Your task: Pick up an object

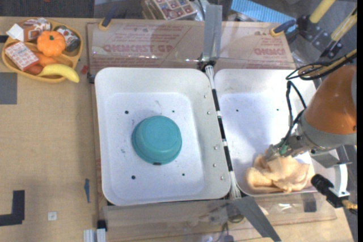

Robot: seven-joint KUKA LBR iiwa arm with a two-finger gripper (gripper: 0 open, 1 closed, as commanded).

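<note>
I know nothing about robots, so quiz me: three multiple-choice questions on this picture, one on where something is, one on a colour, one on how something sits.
1. Where is the tan cloth?
A. left bin
B. right bin, near corner
C. on the bench

2. What colour is the bowl?
A. teal
B. red
C. white

3. How does the bowl sit?
A. upright, full of fruit
B. on its side
C. upside down

Answers:
1 B: the cloth lies crumpled in the right bin's near corner, under the gripper.
2 A: its surface is teal against the white left bin.
3 C: its flat base faces up.
</note>
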